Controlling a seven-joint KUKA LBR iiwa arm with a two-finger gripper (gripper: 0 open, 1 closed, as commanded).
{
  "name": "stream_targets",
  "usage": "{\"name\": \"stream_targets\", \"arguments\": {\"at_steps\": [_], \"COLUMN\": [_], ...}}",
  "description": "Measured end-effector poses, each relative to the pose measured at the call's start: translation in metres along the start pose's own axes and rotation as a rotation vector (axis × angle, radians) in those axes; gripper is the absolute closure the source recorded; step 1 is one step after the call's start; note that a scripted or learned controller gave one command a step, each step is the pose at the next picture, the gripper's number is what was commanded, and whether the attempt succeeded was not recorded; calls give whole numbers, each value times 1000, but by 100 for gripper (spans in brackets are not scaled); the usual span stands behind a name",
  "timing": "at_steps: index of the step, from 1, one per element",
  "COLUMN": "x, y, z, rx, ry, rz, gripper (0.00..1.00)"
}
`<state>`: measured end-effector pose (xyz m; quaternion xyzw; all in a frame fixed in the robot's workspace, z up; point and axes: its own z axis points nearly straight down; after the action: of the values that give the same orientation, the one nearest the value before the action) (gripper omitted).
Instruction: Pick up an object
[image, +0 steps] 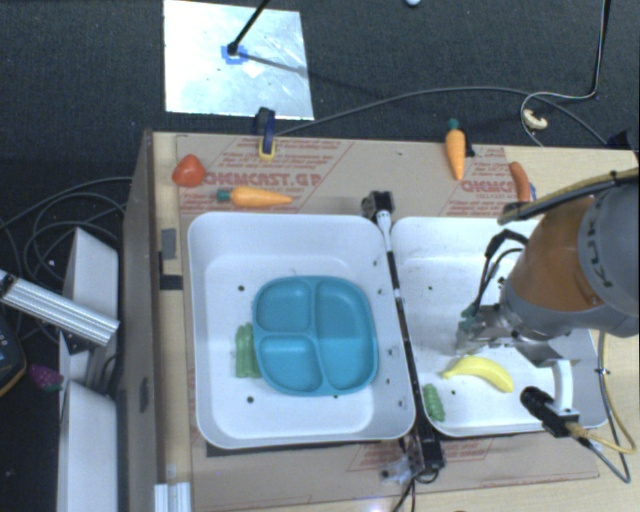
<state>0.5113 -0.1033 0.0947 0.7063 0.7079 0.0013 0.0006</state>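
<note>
1. Hovering low in the right bin (440, 250), the gripper (478, 335) sits just above the banana (482, 372); whether it's spread or pinching, I cannot tell.
2. Nothing's lifted yet, so the grab remains.
3. Blue divided plate (315, 335) fills the left bin (220, 300); toy carrots (455, 150) line the bench's top edge.

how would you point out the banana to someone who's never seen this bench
Look at the right white bin, where the grey arm reaches in. Near its front edge, just below the gripper, lies the banana. It is yellow and curved, unlike the small green piece beside it at the front left corner.
</note>
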Motion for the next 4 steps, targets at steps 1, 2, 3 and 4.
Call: {"name": "stream_targets", "arguments": {"at_steps": [1,2,3,4], "x": [-28,-27,-25,-20], "y": [50,49,-4,-25], "z": [-43,-42,10,10], "rx": [-1,1,2,2], "ry": [-3,-2,-1,-1], "rz": [-1,-1,1,1], "gripper": [100,0,0,0]}}
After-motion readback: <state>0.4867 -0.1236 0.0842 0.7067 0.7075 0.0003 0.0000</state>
